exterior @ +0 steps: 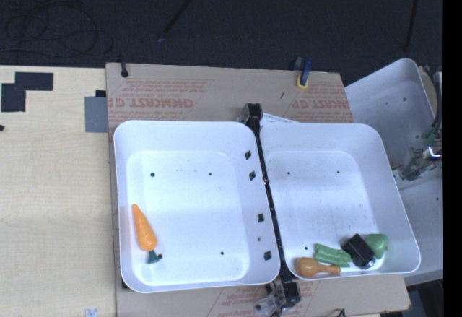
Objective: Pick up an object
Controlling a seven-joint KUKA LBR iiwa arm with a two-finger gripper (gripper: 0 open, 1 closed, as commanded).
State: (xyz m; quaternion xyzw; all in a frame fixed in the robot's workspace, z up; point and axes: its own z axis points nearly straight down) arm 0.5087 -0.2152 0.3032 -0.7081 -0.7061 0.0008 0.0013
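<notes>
wooden bench (pixel 50 185), two white bins (pixel 180 136), one orange carrot (pixel 144 228) left, four items right, tool state unclear

Left bin (pixel 123 164) and right bin (pixel 382 157) looking like smooth white plastic, catching soft sheen; brown cardboard sheet (pixel 202 95) beneath them showing matt, printed in red; desk (pixel 50 200) appearing as pale wood-grain laminate, flat finish; carrot (pixel 144 229) reading as smooth orange plastic; green pieces (pixel 332 255) looking slightly glossy; black block (pixel 359 250) appearing matt; grey plate (pixel 393 95) at right looking like dull sheet metal.
</notes>
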